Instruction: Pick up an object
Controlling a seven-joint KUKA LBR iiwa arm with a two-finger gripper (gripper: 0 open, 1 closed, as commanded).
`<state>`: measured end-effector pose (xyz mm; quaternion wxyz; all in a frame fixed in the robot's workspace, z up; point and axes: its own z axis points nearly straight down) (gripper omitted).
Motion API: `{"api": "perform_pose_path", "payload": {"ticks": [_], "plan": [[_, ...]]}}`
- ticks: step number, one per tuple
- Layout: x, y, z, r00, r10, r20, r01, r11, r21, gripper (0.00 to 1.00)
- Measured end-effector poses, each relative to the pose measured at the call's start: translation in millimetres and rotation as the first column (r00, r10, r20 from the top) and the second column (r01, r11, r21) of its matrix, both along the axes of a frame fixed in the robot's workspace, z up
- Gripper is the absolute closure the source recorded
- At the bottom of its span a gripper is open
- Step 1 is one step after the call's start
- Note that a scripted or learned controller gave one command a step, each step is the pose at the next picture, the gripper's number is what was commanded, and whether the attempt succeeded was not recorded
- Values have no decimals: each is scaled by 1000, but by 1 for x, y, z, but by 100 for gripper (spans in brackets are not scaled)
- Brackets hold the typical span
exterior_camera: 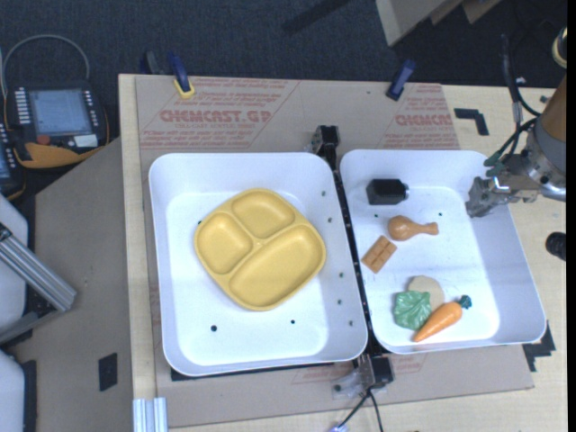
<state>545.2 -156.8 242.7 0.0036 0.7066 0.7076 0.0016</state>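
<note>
The right bin (504, 268) holds a black block (386, 190), a tan drumstick-shaped toy (411, 229), a brown waffle-like piece (379, 256), a beige round piece (424, 287), a green leafy toy (411, 310) and an orange carrot (440, 320). My gripper (483, 196) hangs over the bin's far right side, well right of the black block and apart from every object. Nothing shows between its fingers.
The left bin (171, 268) carries a yellow divided plate (260, 247). Both bins rest on a cardboard sheet (270, 106). A pendant with a screen (56, 115) lies off the bench at the left. Clamps (183, 81) grip the sheet's far edge.
</note>
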Motion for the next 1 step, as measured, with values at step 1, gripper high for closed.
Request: {"api": "perform_pose_path", "payload": {"ticks": [1], "plan": [[18,50,8,1000,5,-3,-5,1000,3,100]]}}
